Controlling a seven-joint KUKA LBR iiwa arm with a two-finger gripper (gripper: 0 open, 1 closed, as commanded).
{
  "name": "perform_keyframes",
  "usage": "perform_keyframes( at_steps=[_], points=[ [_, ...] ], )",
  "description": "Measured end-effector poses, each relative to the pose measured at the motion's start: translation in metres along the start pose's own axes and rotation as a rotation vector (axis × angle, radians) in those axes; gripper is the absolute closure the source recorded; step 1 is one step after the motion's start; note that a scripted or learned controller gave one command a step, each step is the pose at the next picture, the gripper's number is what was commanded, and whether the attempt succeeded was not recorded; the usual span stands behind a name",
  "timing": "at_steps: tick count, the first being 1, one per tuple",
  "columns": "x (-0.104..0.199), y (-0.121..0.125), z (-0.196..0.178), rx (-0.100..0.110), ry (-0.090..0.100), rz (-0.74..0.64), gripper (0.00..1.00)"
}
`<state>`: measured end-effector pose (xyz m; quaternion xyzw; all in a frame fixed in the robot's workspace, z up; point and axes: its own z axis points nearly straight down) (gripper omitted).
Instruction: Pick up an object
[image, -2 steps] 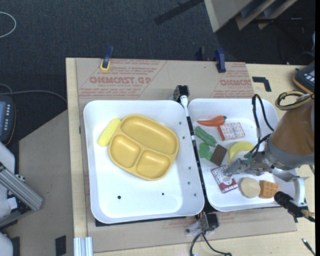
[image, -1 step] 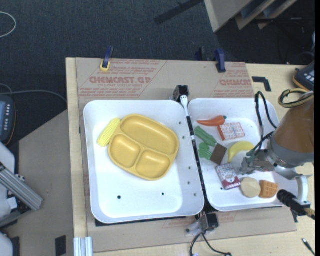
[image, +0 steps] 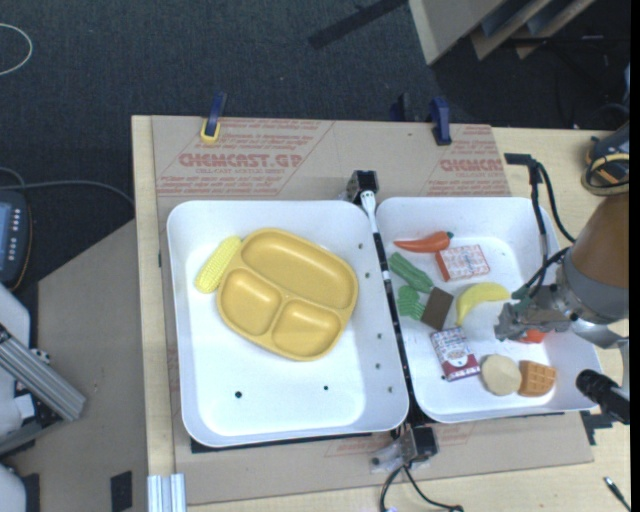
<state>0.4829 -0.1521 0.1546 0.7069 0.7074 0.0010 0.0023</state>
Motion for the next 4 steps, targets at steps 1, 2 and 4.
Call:
perform_keyframes(
  at_steps=[1,2,4],
  points=[
    [0.002,0.009,-0.061,-0.003,-0.001,-0.001,1.0],
    [0.002,0.01,-0.071,0.001,0.0,-0.001,1.0],
    [0.098,0.073,-0.066,0.002,0.002,-0.005,1.0]
  ],
)
